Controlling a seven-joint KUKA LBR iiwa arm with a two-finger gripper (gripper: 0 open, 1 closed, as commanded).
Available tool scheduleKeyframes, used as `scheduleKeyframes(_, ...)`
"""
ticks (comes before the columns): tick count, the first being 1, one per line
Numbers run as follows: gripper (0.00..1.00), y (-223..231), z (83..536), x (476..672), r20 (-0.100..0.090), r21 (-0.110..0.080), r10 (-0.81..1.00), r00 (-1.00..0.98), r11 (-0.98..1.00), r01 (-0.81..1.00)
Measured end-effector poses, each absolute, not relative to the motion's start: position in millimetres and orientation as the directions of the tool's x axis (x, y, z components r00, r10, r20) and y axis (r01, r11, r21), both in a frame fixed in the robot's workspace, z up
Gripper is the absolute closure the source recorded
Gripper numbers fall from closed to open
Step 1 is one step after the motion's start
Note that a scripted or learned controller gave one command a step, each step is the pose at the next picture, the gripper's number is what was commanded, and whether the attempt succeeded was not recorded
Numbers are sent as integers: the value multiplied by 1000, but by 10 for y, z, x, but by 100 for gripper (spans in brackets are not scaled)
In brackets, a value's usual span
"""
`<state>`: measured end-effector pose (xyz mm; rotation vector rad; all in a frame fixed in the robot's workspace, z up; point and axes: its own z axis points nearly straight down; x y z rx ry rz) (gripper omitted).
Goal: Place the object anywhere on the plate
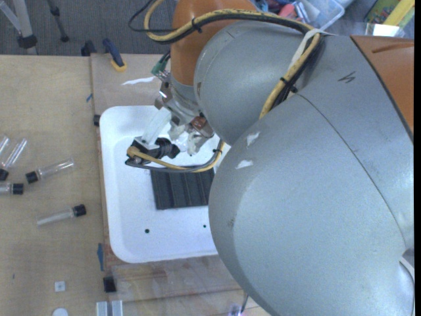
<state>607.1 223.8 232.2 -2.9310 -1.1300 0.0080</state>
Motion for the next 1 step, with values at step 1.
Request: scheduleKeyframes(1, 100, 2248, 2034, 5168, -6, -4, 690, 724, -724, 690)
